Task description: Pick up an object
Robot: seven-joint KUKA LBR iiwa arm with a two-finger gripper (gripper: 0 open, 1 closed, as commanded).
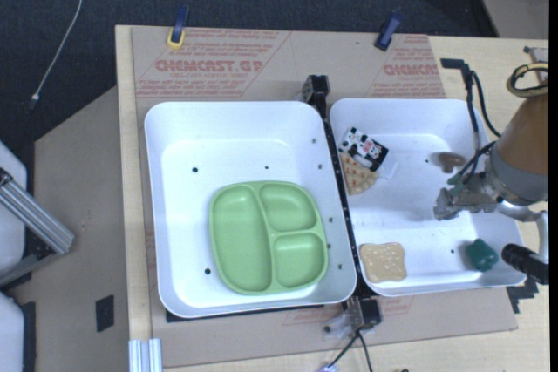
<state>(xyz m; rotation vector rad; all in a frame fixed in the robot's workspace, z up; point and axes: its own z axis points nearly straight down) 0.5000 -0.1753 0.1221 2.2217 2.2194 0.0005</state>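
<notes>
The right bin [410, 113] holds several small items. A black-and-white toy [364, 147] lies at its far left, with a tan waffle-like piece [357, 177] just in front of it. A slice of toast [384, 261] rests near the front left corner. A dark green object [479, 254] sits at the front right, and a small brown piece [449, 159] lies toward the back right. My gripper [452, 205] hangs low over the right half of this bin, between the brown piece and the green object, over bare bin floor.
The left bin [174, 135] carries a green divided plate [266, 235]. The arm [523, 152] comes in over the right bin's right wall, with a black cable [472, 100] arching behind it. Clamps sit along the bench's back edge.
</notes>
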